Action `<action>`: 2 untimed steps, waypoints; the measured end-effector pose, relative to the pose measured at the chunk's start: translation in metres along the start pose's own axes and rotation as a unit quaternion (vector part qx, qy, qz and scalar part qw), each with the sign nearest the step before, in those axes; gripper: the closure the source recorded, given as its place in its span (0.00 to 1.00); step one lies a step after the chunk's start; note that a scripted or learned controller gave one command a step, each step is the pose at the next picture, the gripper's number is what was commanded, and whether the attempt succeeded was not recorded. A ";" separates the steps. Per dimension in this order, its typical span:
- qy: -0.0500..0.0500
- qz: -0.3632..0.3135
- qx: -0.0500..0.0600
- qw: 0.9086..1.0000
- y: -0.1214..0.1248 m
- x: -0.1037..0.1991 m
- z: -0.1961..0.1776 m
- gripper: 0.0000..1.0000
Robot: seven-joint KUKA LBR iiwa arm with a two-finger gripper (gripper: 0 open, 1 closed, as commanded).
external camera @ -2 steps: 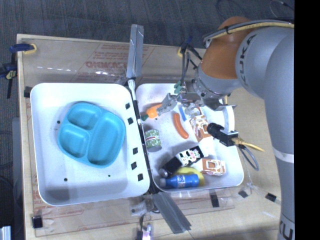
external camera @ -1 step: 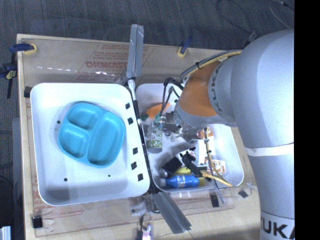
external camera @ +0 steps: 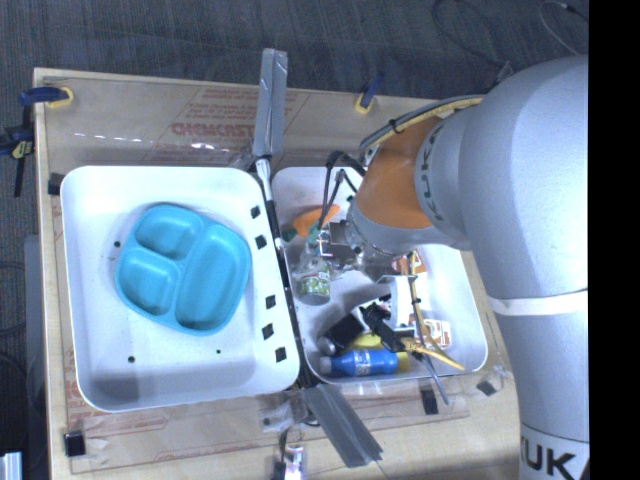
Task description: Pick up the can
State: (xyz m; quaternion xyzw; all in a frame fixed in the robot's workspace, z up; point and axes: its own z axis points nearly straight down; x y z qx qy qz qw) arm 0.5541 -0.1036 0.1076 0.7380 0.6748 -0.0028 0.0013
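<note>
From my seat I've got the arm [external camera: 500,188] reaching in from the right and parked over the right bin [external camera: 470,308], with the gripper [external camera: 322,246] down near that bin's left wall. I honestly can't tell how the hand is set, it's all glare and metal down there.

Just under the gripper there's a small shiny roundish thing with a greenish tint [external camera: 314,286] on the bin floor. That might be the can, but it's too small and blurry for me to swear to it, and I can't say if the hand touches it.

Clutter around it: an orange object [external camera: 315,215] half hidden behind the wrist, a blue bottle with a yellow end [external camera: 365,361] lying along the front wall, some black pieces [external camera: 355,323] just above it, and a white carded package [external camera: 420,313] to the right.

The left bin [external camera: 90,208] just holds a blue divided tray [external camera: 185,266], well apart from everything else.
</note>
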 end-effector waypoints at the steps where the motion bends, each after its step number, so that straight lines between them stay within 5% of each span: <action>1: 0.003 0.011 0.001 1.000 0.038 0.059 -0.122 1.00; 2: 0.003 -0.060 0.002 0.998 0.015 0.056 -0.115 1.00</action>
